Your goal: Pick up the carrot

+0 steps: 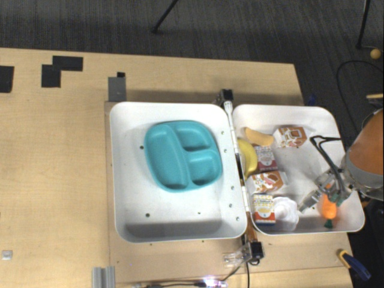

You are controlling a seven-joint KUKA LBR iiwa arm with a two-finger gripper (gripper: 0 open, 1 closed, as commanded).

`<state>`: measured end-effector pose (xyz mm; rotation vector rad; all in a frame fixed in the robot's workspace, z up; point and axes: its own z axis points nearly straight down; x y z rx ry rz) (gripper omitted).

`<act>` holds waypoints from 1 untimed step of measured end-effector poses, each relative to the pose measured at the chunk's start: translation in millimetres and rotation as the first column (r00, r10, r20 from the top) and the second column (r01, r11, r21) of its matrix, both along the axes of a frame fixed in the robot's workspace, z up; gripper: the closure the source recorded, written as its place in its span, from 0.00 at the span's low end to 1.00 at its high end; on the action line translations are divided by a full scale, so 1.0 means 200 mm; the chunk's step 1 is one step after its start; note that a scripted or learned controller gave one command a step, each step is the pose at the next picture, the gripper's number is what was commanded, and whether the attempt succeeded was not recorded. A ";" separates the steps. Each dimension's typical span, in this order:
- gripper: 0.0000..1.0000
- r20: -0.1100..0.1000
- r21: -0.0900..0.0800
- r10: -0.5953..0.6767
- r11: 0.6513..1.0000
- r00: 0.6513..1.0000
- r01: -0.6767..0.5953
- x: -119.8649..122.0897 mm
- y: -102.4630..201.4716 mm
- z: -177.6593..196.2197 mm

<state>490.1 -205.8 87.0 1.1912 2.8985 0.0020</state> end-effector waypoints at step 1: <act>1.00 0.015 -0.004 -0.004 1.000 1.000 0.004 0.03 0.00 0.07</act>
